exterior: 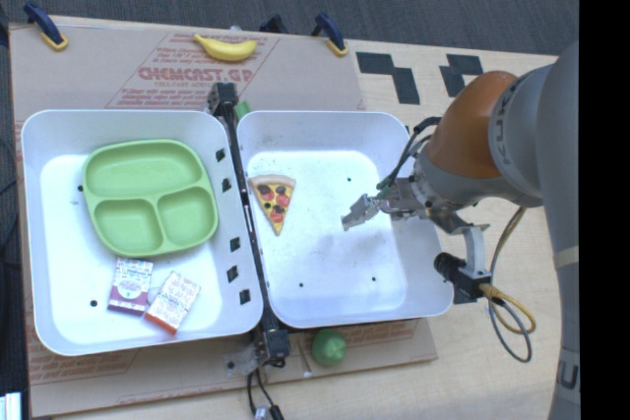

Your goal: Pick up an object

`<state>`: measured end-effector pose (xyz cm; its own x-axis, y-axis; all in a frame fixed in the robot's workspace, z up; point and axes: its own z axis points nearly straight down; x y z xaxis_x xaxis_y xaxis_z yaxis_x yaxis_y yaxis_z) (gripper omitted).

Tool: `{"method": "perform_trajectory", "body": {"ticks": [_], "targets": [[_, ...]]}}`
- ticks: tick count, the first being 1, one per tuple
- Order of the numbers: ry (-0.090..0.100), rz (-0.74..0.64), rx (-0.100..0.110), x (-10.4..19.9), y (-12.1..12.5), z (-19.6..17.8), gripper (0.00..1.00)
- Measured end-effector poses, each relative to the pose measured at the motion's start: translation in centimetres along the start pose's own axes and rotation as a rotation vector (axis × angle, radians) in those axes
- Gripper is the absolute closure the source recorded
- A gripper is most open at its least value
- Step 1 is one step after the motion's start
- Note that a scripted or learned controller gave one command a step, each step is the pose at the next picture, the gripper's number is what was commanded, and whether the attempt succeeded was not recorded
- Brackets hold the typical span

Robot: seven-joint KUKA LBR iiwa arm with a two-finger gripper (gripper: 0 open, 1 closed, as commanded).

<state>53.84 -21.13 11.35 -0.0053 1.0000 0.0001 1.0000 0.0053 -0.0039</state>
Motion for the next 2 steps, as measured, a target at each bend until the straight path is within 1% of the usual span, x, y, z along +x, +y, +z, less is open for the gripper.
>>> {"method": "perform_trajectory", "body": {"ticks": [1,2], "targets": [[0.001,-0.002,0.001,1.2,0.9,2.2,0.00],[0.000,-0.002,-0.001,1.1,-2.7,2.2,0.00]]}}
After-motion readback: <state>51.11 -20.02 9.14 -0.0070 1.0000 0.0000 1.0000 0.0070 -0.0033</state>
